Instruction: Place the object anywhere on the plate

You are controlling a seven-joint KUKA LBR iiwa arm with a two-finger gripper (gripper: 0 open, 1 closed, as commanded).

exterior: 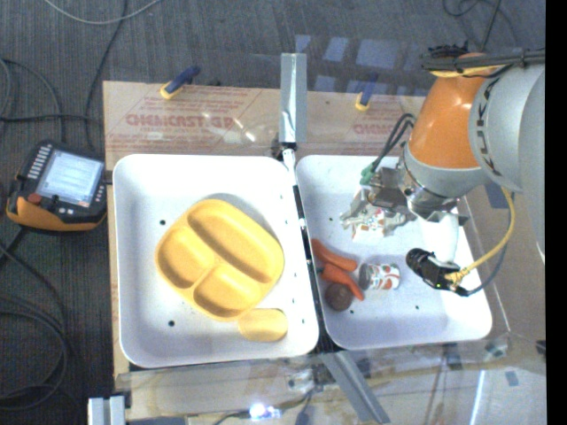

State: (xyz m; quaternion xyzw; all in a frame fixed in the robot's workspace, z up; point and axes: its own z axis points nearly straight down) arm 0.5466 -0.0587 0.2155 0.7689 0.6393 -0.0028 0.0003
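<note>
"KUKA" reads on the arm (518, 131); its end effector (372, 209), grip unclear, hovers over the right bin (443, 326) beside a labelled can (380, 277).

Two bins sit side by side on the surface (133, 104). The left bin (133, 326) holds a plate (221, 257) near its middle, with a bun (263, 324) touching the plate's near edge. In the right bin (461, 321), two carrots (335, 264) lie by the left wall, a ball (337, 297) just before them, and a can (381, 276) lies on its side to their right. The tool (376, 211) hangs over the bin's far half, behind the can, the arm (461, 122) reaching in from the right. A pendant (60, 189) lies on the floor left of the surface.
</note>
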